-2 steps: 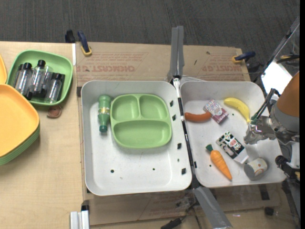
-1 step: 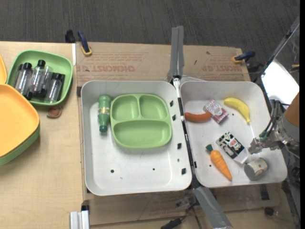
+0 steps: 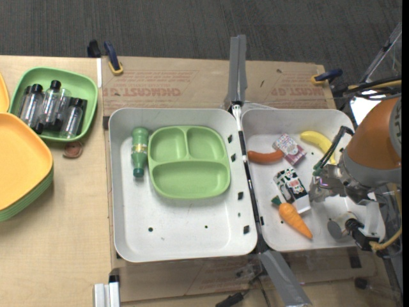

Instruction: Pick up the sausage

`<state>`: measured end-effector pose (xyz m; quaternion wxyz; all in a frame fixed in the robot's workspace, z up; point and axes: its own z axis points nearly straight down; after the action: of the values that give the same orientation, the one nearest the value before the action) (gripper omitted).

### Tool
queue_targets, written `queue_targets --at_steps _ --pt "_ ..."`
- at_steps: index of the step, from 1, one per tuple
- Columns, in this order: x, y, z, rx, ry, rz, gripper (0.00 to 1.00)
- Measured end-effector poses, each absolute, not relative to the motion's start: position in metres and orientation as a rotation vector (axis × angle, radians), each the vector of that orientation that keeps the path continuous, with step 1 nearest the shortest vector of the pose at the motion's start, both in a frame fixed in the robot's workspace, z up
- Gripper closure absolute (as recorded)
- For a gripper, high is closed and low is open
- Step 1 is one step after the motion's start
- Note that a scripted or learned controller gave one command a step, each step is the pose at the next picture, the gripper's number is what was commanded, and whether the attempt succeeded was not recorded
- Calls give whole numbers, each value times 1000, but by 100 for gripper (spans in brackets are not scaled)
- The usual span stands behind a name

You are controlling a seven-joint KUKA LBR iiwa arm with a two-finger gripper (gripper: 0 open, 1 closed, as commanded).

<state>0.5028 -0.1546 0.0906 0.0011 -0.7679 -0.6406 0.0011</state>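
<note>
The sausage (image 3: 265, 155) is a reddish-orange link lying flat in the right bin (image 3: 281, 238), near its left wall toward the back. My gripper (image 3: 319, 188) hangs over the right half of that bin, well to the right of the sausage and a little nearer the front. It sits beside a black-and-white carton (image 3: 291, 184). The sausage lies apart from the gripper, with nothing on top of it. The arm's orange band (image 3: 383, 139) is at the right edge.
A pink packet (image 3: 289, 147), a banana (image 3: 317, 141) and a carrot (image 3: 295, 219) share the right bin. The left bin (image 3: 172, 235) holds a green divided plate (image 3: 188, 162) and a green bottle (image 3: 138, 151). A green tray of bottles (image 3: 54, 104) and yellow plates (image 3: 19, 165) sit far left.
</note>
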Motion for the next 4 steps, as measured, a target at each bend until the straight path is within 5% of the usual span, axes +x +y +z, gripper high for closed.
queue_targets --at_steps 1,2,3,4 --pt "477 -183 91 -2139 -2298 1 100" --pt "477 -222 91 -2127 -2312 1 100" --pt "499 -178 91 -2287 -2153 2 100" --pt "477 -197 91 -2056 -2372 1 100"
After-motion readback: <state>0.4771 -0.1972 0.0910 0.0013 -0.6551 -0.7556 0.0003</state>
